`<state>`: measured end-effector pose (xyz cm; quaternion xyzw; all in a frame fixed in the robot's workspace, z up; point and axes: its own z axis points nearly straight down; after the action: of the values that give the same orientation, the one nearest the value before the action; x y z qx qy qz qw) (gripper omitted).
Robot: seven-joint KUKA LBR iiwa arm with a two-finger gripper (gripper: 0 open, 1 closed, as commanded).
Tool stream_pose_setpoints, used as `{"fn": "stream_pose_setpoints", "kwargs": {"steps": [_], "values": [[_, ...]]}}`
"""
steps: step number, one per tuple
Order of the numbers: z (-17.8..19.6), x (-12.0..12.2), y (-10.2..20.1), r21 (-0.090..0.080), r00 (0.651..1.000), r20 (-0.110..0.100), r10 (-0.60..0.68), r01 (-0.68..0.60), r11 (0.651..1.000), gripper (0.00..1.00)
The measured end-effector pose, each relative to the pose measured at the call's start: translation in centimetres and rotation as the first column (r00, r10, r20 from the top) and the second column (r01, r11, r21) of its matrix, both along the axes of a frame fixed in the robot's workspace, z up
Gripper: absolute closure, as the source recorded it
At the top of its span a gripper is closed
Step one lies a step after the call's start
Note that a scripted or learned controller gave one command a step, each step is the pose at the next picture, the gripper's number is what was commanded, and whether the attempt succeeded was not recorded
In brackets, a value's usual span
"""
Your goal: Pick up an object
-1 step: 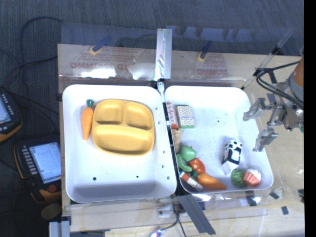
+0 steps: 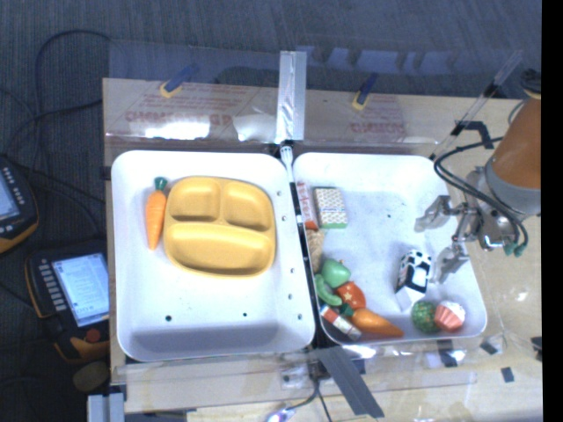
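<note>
Pincer (image 2: 444, 234) is hanging open w/ nothing btwn fingers, over right bin (image 2: 387, 167), right side. Cow toy (image 2: 413, 271) is lying just left of it; carrot (image 2: 156, 215) & yellow tray (image 2: 220, 225) are sitting in left bin (image 2: 132, 323).

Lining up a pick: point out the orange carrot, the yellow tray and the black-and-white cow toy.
Orange carrot (image 2: 156, 219): camera view, mid-body.
Yellow divided plastic tray (image 2: 219, 225): camera view, central ridge.
Black-and-white cow toy (image 2: 413, 271): camera view, body.

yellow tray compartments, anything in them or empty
Empty. All three compartments of the yellow tray show bare plastic; the carrot lies beside it in the left bin.
</note>
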<state>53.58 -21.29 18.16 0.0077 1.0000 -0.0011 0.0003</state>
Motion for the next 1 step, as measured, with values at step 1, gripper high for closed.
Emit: {"fn": "stream_pose_setpoints", "kwargs": {"steps": [1], "values": [[-6.42, 1.57, -0.97, -0.01, 0.99, 0.02, 0.139, -0.139, 0.99, 0.0]]}}
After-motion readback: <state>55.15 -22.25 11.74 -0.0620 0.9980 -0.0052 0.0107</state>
